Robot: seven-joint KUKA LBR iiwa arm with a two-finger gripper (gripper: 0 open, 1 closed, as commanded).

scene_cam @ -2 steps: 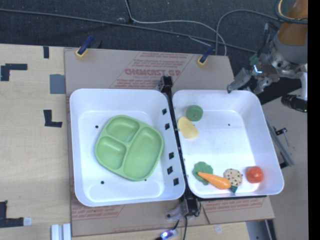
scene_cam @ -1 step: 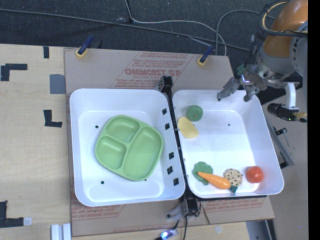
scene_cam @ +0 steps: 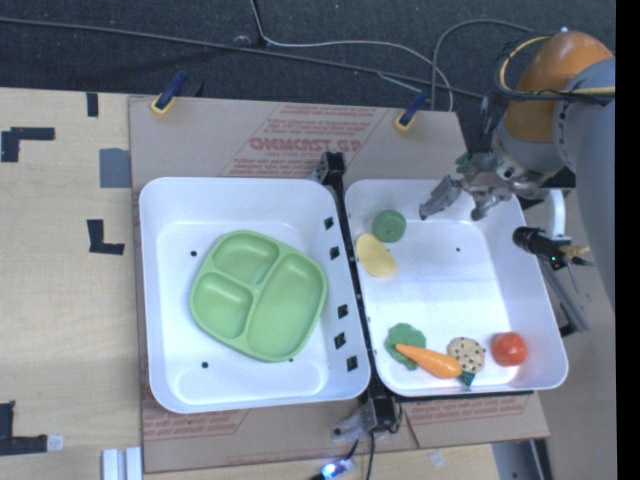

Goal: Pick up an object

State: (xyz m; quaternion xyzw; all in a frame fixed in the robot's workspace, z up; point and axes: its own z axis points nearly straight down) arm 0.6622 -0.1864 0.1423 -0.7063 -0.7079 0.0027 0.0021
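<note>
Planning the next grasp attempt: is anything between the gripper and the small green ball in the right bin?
Nothing visible. The gripper hovers over the right bin's far side, and bare white floor separates it from the green ball. The yellow piece lies beyond the ball.

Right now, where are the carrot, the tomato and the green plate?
carrot [scene_cam: 428,360], camera view, middle of its orange body.
tomato [scene_cam: 509,349], camera view, centre of its red top.
green plate [scene_cam: 262,295], camera view, central divider.
</note>
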